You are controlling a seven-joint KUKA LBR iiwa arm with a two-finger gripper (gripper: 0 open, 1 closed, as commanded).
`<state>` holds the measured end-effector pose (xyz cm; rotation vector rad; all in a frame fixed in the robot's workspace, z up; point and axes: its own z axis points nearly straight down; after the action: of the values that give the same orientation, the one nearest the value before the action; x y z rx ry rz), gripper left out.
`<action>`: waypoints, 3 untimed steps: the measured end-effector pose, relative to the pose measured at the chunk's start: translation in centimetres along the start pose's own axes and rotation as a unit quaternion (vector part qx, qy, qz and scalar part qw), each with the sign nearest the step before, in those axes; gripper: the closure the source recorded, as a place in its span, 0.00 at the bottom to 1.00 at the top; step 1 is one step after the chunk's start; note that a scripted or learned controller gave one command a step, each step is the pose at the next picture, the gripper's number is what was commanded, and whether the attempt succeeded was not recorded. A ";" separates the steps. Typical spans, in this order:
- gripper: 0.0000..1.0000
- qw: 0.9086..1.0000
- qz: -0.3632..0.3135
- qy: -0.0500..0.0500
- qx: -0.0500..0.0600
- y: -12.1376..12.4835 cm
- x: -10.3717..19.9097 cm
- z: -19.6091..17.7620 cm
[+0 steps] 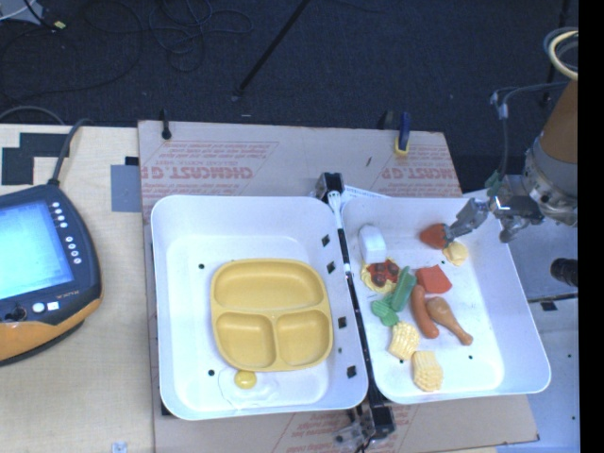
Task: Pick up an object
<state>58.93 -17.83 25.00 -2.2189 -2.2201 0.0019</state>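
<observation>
The arm reaches in from the right, and the gripper (493,217) sits over the upper right part of the right bin (522,347). Its two fingers stand apart, one pointing left toward the toys and one toward the bin's right rim, with nothing between them. The left fingertip (464,225) is just beside a red piece (434,236) and a small pale yellow piece (456,252), which lie against each other near the bin's top right area.

The other toys lie loose in the middle of the right bin. A white piece (373,243) is near the left wall. Below it is a yellow and red piece (381,275), touching a green pod (399,290). A red block (433,278) lies to the right of the pod. A sausage (424,310) and a drumstick (448,319) lie side by side below the block. A green leaf (384,311) lies left of the sausage. Two corn pieces, one (403,340) above the other (427,371), are nearest the bin's front.

The left bin (179,347) holds a yellow tray (271,310) with three compartments, lying flat in its middle. A small yellow ball (245,379) rests just in front of the tray. A tablet (42,262) lies on the bench to the left of the bins.
</observation>
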 end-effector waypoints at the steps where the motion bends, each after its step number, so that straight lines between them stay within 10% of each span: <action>1: 0.00 1.000 -0.001 0.001 0.003 0.5 2.0 13.1; 2: 0.00 1.000 0.002 0.000 -0.001 -4.7 6.6 16.3; 3: 1.00 1.000 0.003 0.002 -0.001 -4.5 6.4 15.0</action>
<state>54.40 -11.46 9.99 -2.2251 -2.2119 -0.0041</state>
